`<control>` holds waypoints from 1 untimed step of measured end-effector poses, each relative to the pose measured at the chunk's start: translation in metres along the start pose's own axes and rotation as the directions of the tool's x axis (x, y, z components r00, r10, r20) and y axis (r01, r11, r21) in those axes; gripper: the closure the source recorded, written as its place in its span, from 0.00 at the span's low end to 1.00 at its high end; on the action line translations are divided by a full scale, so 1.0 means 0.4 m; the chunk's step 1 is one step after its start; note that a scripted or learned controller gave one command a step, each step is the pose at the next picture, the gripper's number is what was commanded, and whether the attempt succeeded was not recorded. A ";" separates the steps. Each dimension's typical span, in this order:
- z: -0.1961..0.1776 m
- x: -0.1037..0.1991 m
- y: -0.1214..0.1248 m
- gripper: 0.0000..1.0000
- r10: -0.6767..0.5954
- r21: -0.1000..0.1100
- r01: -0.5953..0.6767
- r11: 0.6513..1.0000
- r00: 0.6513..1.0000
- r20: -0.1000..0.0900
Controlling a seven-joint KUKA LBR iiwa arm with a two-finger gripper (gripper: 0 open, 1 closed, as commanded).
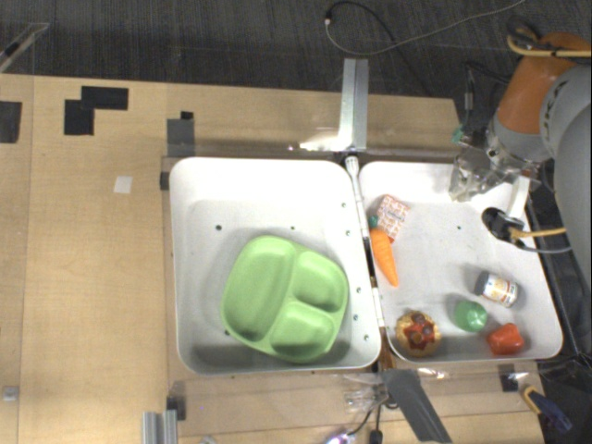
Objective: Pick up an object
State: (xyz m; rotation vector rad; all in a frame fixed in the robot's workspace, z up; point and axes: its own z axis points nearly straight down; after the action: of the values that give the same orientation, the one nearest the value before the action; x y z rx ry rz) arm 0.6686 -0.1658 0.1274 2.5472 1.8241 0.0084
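The hand [470, 181] is seen at about two o'clock in the frame, above the far right corner of the right bin [435, 248]. Whether it is open or closed cannot be told; nothing is seen held by it.

No object has been lifted yet, so the approach step is judged to be in hand. In the right bin a carrot [384, 257] lies at nine o'clock against the dividing wall, with a red-and-white packet [392, 216] just beyond it at ten o'clock. A small can [498, 289] is at four o'clock; a green ball [470, 316], a red piece [505, 339] and a dark round item [417, 332] are spread from five to six o'clock. A green divided plate [285, 298] fills the left bin [199, 248].

Next, one object would have to be chosen and the hand brought over it and lowered. The can looks nearest and stands apart from its neighbours.
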 end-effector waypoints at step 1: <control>-0.195 -0.073 0.032 1.00 -0.222 0.003 0.222 0.975 0.975 -0.001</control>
State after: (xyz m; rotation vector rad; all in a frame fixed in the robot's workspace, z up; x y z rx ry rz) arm 0.6704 -0.1971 0.2054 2.3293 2.0991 0.0053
